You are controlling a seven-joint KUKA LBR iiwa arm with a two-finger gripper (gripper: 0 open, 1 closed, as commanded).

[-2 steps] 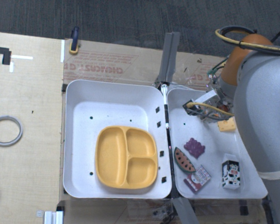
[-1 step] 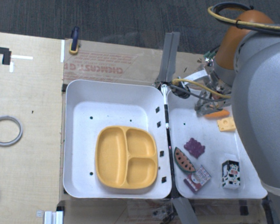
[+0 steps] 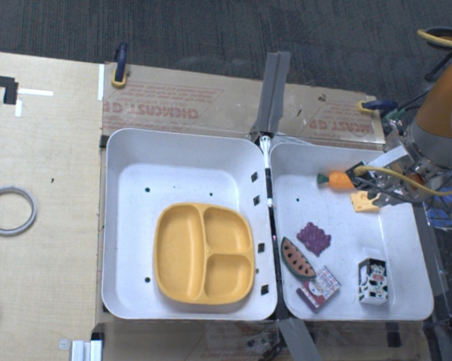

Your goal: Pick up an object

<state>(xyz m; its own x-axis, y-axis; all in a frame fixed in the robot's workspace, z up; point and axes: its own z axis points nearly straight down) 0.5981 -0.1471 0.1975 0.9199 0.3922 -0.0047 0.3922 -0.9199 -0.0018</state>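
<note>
A divided plate (image 3: 204,254) lies in the left bin (image 3: 121,206); small toys (image 3: 314,238) in the right bin (image 3: 416,255).

Red printed lettering on the cardboard sheet (image 3: 187,102) behind the bins, upside down and mirrored from this view, too faint and small to spell out with certainty. More of the same red print on the cardboard's right part (image 3: 337,124), equally unreadable. Patterned print on the small packet (image 3: 320,286), no legible words.
</note>
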